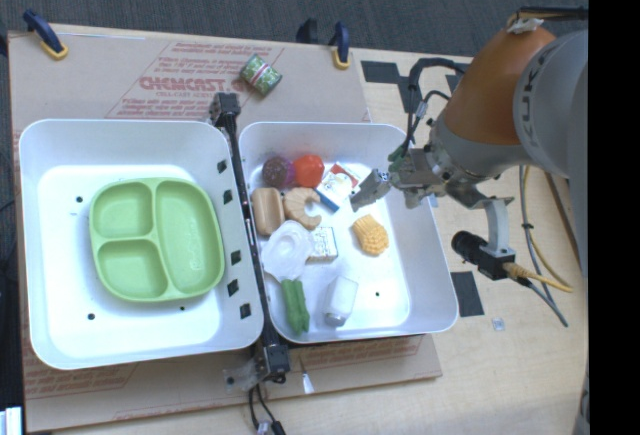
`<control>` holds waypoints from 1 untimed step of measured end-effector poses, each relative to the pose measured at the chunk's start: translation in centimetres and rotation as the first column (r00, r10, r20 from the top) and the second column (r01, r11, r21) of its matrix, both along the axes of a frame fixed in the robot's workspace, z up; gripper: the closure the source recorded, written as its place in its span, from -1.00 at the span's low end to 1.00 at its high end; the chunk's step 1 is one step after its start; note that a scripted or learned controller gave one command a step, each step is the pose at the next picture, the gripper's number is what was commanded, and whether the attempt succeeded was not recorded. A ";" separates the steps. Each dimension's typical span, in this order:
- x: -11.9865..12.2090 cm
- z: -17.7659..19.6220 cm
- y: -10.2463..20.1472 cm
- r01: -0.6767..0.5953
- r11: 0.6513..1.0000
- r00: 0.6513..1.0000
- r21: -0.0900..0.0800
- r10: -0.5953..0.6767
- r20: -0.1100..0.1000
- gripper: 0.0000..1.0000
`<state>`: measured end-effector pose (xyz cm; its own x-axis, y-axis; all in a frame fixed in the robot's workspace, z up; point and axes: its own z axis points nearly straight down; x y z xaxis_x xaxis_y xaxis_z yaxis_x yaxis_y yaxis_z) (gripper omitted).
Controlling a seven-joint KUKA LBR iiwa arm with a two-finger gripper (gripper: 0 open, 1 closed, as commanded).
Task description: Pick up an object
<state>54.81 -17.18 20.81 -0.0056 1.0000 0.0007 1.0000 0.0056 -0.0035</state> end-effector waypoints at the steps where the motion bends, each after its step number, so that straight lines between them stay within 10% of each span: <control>1: -0.6 -11.6 -3.8 -0.001 1.000 1.000 0.001 0.001 0.000 -1.00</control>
